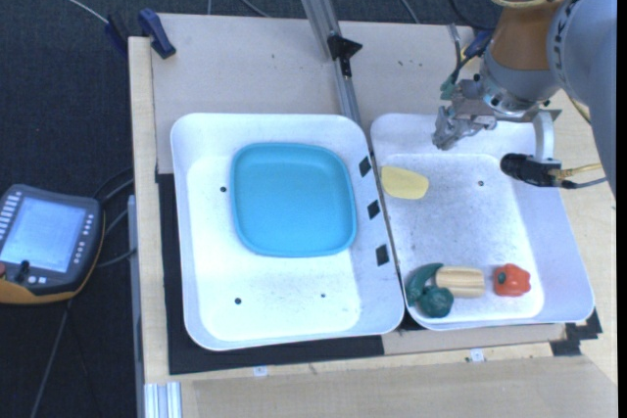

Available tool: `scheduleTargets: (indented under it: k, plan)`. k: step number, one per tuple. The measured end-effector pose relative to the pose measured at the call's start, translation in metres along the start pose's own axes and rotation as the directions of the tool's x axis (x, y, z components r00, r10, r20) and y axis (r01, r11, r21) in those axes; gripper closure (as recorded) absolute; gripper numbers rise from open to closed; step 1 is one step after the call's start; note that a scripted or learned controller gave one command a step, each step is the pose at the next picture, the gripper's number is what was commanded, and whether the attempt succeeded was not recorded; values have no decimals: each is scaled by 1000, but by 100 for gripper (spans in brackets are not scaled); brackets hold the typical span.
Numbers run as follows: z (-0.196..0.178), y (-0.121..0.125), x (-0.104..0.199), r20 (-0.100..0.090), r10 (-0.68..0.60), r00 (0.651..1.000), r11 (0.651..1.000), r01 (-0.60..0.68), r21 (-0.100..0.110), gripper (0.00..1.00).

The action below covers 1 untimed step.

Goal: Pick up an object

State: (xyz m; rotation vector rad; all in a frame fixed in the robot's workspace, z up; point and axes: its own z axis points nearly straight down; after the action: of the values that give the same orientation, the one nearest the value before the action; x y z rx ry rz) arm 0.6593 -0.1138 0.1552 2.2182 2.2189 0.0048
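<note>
The end effector (453, 134) is seen at the far edge of the right bin (549, 240), nothing held; open or closed cannot be told. The yellow piece (404, 182) lies near. A reach down is needed next.

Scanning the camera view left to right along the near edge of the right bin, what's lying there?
Green vegetable → tan wooden block → red pepper. They lie in a row, close together, at the near rim of the right bin. The yellow piece sits farther back, so it is left out of this row.
</note>
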Motion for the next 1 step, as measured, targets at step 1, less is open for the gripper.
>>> scheduleTargets:
  k: [1]
  plan:
    - [-64, 3, 0, 0, 0, 1000, 1000, 0, -1, 100]
